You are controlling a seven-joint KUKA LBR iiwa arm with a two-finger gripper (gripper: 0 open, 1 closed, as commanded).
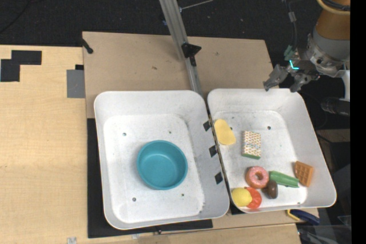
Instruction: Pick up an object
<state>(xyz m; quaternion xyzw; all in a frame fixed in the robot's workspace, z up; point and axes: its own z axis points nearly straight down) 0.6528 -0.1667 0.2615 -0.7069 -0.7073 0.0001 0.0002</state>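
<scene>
Your claw [284, 78] hangs just outside the far right corner of the right bin [320, 140], above its rim rather than over the floor of it, with its dark fingers spread apart and nothing between them. Everything you might take lies nearer the camera and to the view's left of the claw, so the coming move is a reach inward and forward over the rim, then down. The closest pieces are the patterned wafer block [251, 144], standing alone in mid-bin with its long axis running roughly front to back, and the yellow piece [223, 132] close to the bin's left wall. Farther forward sits a crowded group: the pink donut [257, 177], the green pepper-like stick [284, 179] lying across the bin, a small dark brown item [271, 190], the waffle piece [303, 173] near the right wall, and the yellow and red fruit [246, 198] against the front rim. In my judgement the wafer block is your easiest target, since it has clear floor on all sides. The teal bowl [162, 164] in the left bin [114, 117] is well apart from the claw.
</scene>
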